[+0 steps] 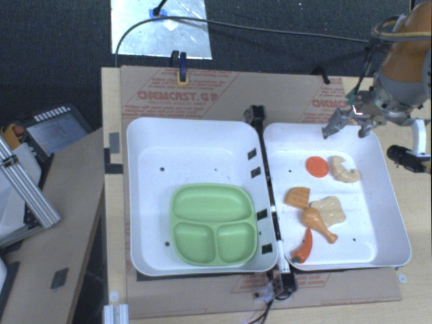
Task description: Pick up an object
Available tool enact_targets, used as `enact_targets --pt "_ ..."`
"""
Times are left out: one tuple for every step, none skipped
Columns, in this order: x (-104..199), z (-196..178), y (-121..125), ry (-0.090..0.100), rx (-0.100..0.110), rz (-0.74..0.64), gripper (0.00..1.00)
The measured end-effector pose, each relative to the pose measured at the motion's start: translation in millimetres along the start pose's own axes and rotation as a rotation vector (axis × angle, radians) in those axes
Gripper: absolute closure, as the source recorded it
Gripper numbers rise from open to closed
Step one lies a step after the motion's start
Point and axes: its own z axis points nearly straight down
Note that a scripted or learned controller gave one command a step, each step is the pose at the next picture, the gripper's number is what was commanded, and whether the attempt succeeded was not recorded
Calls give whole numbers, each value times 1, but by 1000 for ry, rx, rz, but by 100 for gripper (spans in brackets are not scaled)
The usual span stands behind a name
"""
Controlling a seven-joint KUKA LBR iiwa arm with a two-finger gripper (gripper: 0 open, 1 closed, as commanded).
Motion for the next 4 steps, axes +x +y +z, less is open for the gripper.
enact_targets --pt "8 57 -5 1 1 -1 0" --pt "3 100 -4 0 -1 0 0" --pt "3 86 -2 -1 -6 -1 100" --pt "-3 22 1 -2 -10 0 100"
